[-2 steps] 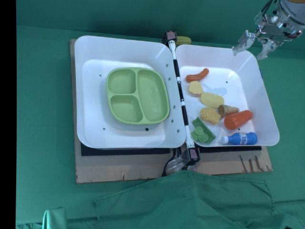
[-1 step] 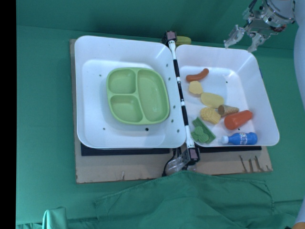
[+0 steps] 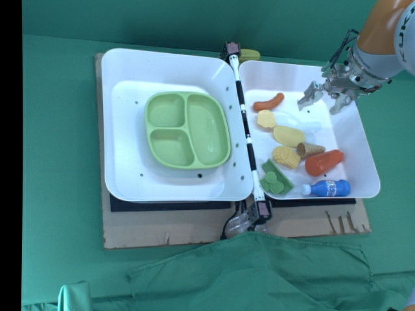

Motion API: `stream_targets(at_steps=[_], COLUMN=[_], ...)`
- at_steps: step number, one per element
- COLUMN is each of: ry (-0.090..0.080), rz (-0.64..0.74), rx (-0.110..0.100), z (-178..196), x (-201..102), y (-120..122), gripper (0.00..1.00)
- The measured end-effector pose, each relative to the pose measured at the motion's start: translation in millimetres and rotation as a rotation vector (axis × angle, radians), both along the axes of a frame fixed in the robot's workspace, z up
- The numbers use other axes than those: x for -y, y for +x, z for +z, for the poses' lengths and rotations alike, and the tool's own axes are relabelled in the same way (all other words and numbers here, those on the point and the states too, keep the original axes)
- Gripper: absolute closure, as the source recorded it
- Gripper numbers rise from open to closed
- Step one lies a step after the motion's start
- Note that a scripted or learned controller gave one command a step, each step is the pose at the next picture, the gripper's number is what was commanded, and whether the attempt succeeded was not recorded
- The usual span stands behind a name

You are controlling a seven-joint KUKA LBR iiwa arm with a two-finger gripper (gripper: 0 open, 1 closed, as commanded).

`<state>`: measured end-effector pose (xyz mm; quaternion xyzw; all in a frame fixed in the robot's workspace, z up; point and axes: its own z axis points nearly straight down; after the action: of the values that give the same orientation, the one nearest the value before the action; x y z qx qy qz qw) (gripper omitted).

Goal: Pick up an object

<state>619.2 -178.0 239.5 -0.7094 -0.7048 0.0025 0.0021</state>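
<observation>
Left bin [image 3: 130,76] — green plate [image 3: 188,129] | right bin [image 3: 360,154] — toy foods

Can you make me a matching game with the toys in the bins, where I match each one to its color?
Things:
1. divided plate
2. bottle
3. hot dog
4. corn

Colors:
A. yellow
B. blue and white
C. light green
D. reddish orange

Pairs: 1-C, 2-B, 3-D, 4-A
</observation>
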Motion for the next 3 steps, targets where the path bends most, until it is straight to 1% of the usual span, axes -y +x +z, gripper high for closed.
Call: stream_targets(at_steps=[1,2,3], ry=[-0.005,-0.003,-0.015], rz=[0.006,0.006,0.004], rx=[0.016,0.015,0.001], z=[-15,-3,-56], x=[9,-8,-68], y=[58,83,81], gripper=[0.00,0.00,0.00])
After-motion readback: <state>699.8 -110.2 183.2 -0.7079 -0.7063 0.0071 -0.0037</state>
